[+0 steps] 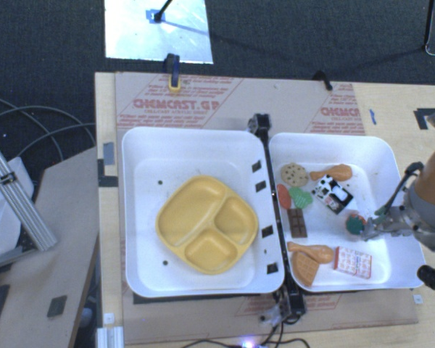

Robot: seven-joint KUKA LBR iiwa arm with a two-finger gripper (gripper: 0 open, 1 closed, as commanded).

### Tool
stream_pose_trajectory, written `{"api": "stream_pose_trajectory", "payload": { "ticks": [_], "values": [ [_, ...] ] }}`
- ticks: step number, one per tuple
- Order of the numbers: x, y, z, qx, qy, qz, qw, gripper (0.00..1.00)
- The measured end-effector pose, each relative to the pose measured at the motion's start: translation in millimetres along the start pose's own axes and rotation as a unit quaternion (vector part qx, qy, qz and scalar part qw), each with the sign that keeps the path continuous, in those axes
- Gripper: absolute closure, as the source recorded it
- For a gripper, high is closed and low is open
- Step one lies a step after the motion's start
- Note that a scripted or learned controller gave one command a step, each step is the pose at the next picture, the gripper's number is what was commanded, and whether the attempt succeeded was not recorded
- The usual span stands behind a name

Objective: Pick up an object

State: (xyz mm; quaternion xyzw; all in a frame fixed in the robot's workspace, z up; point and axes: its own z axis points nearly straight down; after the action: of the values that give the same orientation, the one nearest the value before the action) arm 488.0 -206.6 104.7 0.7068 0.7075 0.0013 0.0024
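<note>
dark carpet all around, with a wooden bench (225,100) in the middle carrying two shallow white bins side by side. left bin (141,158) holding a yellow divided tray (206,225) and nothing else worth grabbing. right bin (380,154) crowded with toy food: a speckled cookie (293,173) near the top, a drumstick (333,172) beside it, a black-and-white block (331,193) below that, a green leaf piece (299,198) and a chocolate bar (297,223) along the divider, a second drumstick (312,251) and an orange wedge (305,268) at the bottom, a red-and-white carton (354,262) lying flat, a teal ball (356,225) just left of the tool.

gripper (383,225) reaching in from the right, low over the bin's right half, tip just beside the teal ball. cannot tell whether open or closed, and nothing visibly held.

likely target, judging by nearness: the teal ball. risks from here:
- round shape prone to rolling away or squirting out under an off-centre squeeze.
- black-and-white block close above, easily bumped or clipped on the way in.
- carton close below, thin and flat, hard to get under if chosen instead.
- bin's right wall near the arm, leaving little room to shift the approach.
</note>
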Motion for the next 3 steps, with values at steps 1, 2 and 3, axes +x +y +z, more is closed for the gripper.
{"api": "stream_pose_trajectory", "payload": {
  "ticks": [1, 2, 3],
  "values": [
    [16, 49, 21, 0.000, 0.000, -0.003, 1.0000, 1.00],
    [72, 118, 20, -0.001, 0.001, -0.004, 1.0000, 1.00],
    [88, 55, 21, 0.005, 0.002, 0.001, 1.0000, 1.00]
  ]
}}
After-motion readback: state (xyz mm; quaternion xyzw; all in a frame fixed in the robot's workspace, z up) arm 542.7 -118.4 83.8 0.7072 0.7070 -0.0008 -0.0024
